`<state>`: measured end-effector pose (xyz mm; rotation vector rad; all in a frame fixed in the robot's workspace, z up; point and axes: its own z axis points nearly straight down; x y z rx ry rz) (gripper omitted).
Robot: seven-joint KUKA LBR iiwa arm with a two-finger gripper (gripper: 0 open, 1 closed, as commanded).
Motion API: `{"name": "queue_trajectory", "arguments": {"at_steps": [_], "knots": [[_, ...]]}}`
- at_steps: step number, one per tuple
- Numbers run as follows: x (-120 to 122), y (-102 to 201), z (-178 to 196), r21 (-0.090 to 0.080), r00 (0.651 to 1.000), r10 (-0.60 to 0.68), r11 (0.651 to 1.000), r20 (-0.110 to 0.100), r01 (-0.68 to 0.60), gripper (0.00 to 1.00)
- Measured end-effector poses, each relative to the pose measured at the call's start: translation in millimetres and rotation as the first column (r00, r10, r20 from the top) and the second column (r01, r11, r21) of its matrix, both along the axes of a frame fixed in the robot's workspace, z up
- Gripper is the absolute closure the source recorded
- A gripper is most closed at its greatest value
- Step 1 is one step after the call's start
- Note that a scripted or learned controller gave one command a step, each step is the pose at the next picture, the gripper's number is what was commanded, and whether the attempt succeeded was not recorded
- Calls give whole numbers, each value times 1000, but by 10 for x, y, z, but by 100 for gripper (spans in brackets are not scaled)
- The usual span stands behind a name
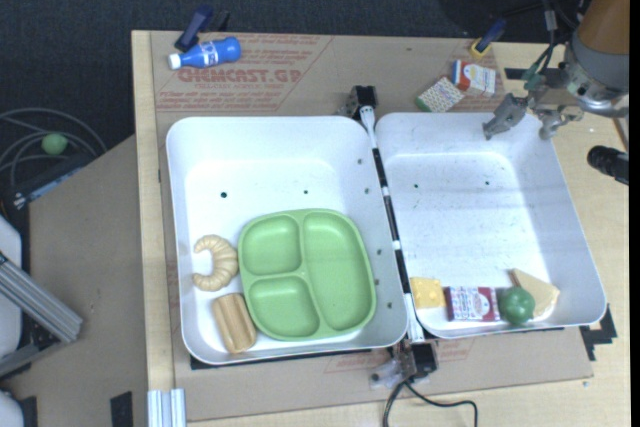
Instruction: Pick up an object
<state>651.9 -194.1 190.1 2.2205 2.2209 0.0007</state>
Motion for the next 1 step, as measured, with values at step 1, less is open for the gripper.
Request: {"name": "queue_trajectory", "arguments": {"at_steps": [1], "knots": [[-271, 700, 28, 2, 1000, 2, 1000, -2, -2, 0]]}}
